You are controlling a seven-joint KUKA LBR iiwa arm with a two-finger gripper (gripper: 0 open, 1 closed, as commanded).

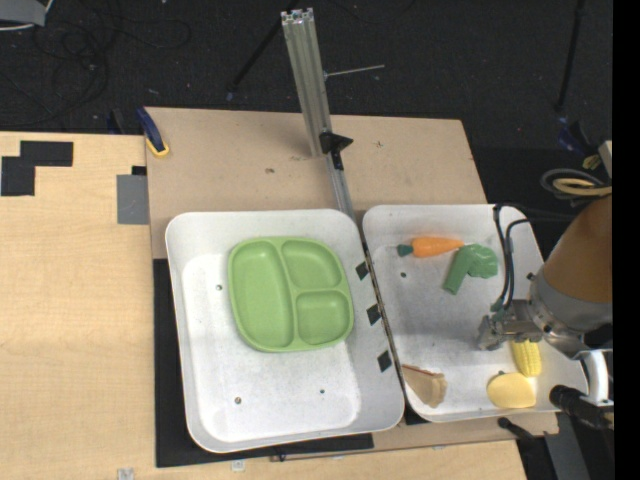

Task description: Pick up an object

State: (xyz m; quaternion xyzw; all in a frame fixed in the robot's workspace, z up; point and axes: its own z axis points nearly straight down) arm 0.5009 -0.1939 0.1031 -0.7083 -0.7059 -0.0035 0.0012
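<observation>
Pincer hovering low in right bin, right above the corn; can't tell its state.

Arm is coming in from the right, wrist sitting near the bin's right wall. Nearest target is the corn, lying just under the wrist, w/ a yellow lemon-ish piece touching or just beside it. Prob. hollow plastic toy: light, stiff, a bit slick, not fragile. Best hold is across the narrow mid-body, not the ends. Carrot and green piece are lying toward the far side, brown piece by the near edge. Left bin is carrying a green tray.
</observation>
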